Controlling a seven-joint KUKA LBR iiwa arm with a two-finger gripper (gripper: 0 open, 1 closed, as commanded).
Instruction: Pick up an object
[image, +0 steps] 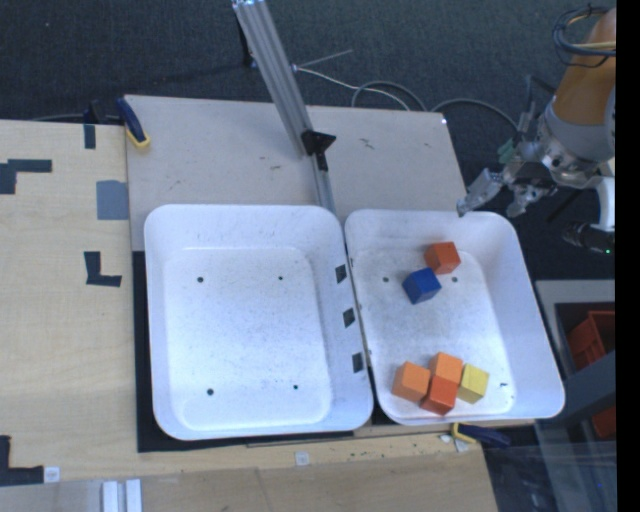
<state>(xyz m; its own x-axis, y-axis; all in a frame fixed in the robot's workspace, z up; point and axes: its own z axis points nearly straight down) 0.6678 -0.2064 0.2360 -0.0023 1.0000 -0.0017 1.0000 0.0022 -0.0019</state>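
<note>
Landmark: right bin (520, 300), the white bin on the arm's side of the counter (60, 300).

Near edge of right bin: a cluster of four blocks. Light orange block (410, 381) sits at the cluster's left; touching it, a red-orange block (439, 396) at the very front; an orange block (448, 367) is just behind that one; a yellow block (473, 383) is at the cluster's right, touching the orange ones. The cluster lies close to the bin's front wall.

Middle of right bin: a blue cube (421, 286), alone, apart from the cluster. Just behind and to its right, a further orange cube (442, 257), near the blue one; whether they touch is unclear.

Left of right bin: the second white bin (160, 300), the two rims meeting side by side.

Far corner of right bin: gripper (490, 198) hangs just outside the rim at the back right, over the counter edge. Its two fingers are spread apart with nothing between them. No block is lifted; all six lie on the bin floor. Behind the gripper, the grey wrist and orange band (585, 95).

Beyond the bins: a slanted metal rail (285, 85) and loose white cables (400, 95).
</note>
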